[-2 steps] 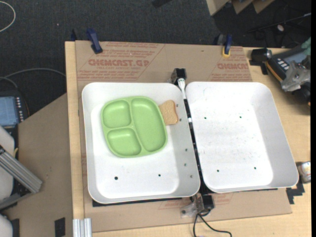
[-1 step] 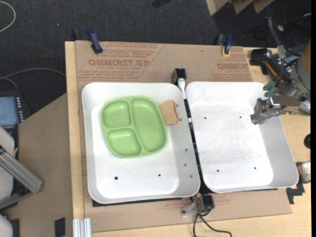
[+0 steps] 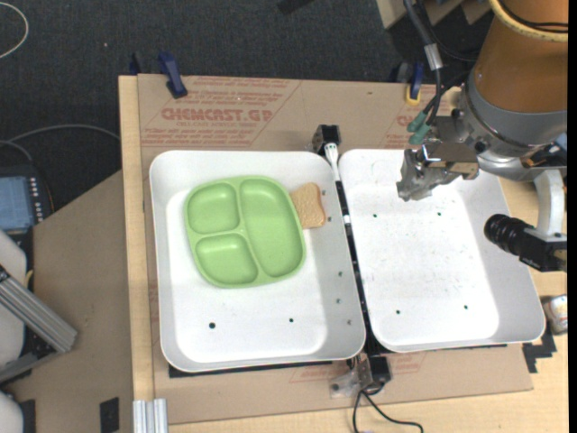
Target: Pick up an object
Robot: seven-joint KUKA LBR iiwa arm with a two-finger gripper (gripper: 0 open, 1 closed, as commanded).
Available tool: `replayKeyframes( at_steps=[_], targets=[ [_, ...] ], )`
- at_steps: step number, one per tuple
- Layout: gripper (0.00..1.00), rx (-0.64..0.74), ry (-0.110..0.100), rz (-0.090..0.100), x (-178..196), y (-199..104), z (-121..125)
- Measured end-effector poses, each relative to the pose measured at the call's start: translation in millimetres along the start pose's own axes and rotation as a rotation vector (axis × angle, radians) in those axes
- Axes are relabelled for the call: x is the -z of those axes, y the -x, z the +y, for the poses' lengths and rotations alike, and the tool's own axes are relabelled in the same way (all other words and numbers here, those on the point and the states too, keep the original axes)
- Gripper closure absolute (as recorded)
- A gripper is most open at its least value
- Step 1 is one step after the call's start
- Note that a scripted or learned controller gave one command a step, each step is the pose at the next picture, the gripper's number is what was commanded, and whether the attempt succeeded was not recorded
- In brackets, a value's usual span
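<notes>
glossy green three-section plate (image 3: 244,232), tan textured biscuit-like slab (image 3: 309,206) touching; metal gripper (image 3: 417,188) claw state unclear.

A brown board worktop (image 3: 225,106) lies on dark carpet (image 3: 81,25). Blue clamps (image 3: 171,75) grip its edge at eleven o'clock; cables (image 3: 18,25) trail at ten o'clock.

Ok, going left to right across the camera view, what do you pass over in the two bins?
Left bin → green divided plate → tan cracker-like piece → right bin → gripper
</notes>
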State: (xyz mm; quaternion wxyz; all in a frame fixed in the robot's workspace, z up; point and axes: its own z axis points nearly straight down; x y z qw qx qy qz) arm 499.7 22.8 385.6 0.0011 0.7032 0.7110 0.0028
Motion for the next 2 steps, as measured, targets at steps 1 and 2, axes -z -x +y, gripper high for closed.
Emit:
replayKeyframes(
  at_steps=[1,2],
  targets=[
    [1.00,-0.009,-0.010,-0.002,-13,-20,-21],
    [1.00,-0.007,0.001,-0.001,35,-51,-19]
  ],
)
